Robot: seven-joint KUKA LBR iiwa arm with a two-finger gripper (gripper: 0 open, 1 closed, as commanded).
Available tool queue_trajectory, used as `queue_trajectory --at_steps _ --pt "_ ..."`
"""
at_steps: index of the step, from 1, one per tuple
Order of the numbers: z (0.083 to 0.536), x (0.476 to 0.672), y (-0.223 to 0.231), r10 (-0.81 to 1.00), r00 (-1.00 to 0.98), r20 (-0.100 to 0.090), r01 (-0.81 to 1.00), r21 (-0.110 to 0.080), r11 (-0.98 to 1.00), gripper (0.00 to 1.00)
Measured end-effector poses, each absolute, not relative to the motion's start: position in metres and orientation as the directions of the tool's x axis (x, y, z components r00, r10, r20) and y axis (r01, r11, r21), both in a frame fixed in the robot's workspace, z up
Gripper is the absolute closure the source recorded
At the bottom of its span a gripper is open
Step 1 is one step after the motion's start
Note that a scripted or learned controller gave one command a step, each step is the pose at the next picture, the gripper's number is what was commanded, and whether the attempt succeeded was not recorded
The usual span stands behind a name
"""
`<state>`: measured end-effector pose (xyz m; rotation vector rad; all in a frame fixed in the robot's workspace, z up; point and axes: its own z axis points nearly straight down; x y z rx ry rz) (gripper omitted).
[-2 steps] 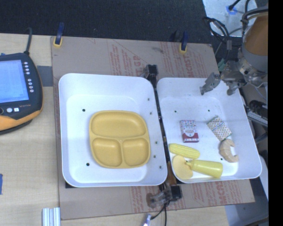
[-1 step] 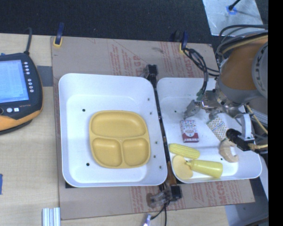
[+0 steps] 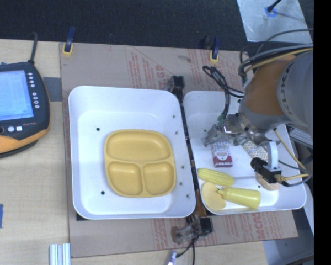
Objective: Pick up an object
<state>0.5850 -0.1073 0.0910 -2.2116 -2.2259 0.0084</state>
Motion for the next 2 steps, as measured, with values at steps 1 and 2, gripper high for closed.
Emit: queue_trajectory --at_steps 1,2 --pt "0.102 0.585 -0.109 1.0 -0.008 -0.003 1.0 -0.007 0.008 1.0" --pt "0.193 0.612 -0.037 1.0 -0.005 0.001 1.0 -0.002 0.005 1.0"
